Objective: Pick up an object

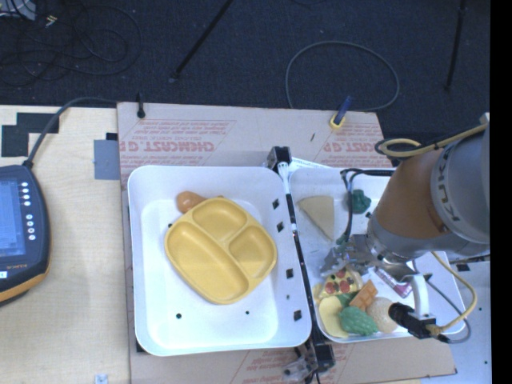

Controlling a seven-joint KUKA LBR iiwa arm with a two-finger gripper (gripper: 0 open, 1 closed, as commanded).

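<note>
Arm [436, 202] reaches low over the right bin [308, 184], hand [346, 256] above the food pile; its grip cannot be told. 1 yellow tray [220, 249] lies in the left bin [152, 294].

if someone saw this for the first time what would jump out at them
Most likely the big yellow divided tray, lying at a slant in the left bin with a small orange thing peeking out behind it. Next, the grey and orange arm reaching in over the right bin, above a heap of small colourful toys in its near end.
</note>
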